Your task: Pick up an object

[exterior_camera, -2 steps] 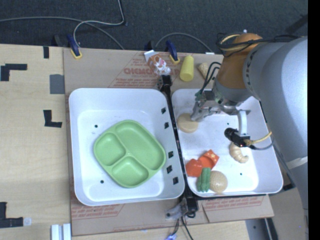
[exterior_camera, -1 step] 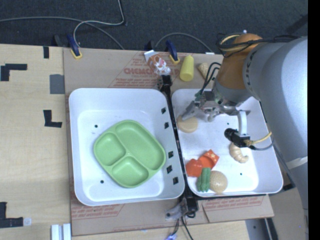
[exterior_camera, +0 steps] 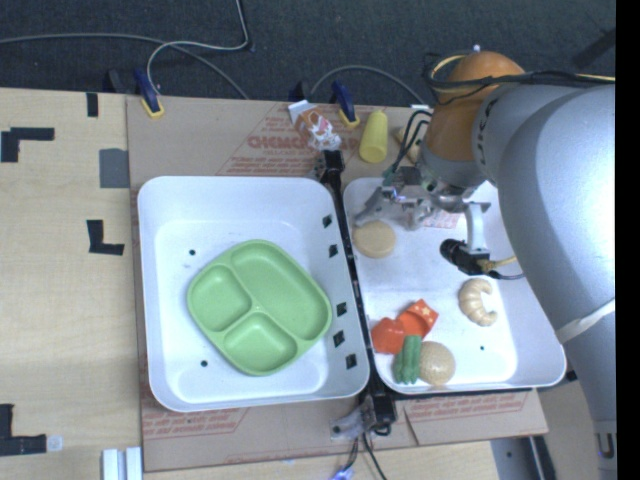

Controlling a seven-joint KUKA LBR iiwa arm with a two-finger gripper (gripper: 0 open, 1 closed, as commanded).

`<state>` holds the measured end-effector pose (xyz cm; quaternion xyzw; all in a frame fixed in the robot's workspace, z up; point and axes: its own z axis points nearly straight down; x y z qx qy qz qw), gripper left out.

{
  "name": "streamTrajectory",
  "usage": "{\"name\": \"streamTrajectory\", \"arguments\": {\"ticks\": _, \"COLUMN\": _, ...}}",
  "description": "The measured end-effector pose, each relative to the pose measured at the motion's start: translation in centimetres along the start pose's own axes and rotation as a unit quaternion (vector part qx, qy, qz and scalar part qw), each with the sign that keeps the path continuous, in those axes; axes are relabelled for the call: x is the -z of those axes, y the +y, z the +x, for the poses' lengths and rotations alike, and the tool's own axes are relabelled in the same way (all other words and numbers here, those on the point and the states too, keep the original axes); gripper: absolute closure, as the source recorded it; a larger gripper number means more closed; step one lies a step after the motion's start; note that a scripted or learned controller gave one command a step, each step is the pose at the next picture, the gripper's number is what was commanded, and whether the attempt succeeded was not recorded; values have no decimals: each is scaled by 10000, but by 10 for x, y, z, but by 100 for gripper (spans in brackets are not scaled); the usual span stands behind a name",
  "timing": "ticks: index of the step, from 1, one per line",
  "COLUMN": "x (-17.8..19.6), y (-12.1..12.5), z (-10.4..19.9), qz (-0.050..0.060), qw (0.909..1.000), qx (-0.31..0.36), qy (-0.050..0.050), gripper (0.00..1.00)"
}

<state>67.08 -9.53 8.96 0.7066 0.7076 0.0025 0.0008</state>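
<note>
My gripper [exterior_camera: 395, 208] hangs over the far left part of the right bin [exterior_camera: 520, 373], open, with nothing between its fingers. Just below it a flat round beige biscuit [exterior_camera: 376, 239] lies on the bin floor, close to the fingertips. A pale croissant [exterior_camera: 478, 301] rests toward the right side of the bin. At the near edge sit an orange-red piece [exterior_camera: 403, 327], a green piece [exterior_camera: 408, 359] and a round beige bun [exterior_camera: 437, 363], bunched together.
The left bin [exterior_camera: 160, 228] holds a green divided plate [exterior_camera: 259, 306]. Behind the bins on the cardboard lie a yellow object [exterior_camera: 373, 136] and a small printed packet [exterior_camera: 316, 125]. The arm's grey bulk covers the right side.
</note>
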Motion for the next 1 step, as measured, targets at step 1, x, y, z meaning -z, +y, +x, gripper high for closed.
{"name": "streamTrajectory", "arguments": {"ticks": 1, "x": 0, "y": 0, "z": 0, "qz": -2, "qw": 10000, "qx": 0, "qy": -5, "gripper": 0}}
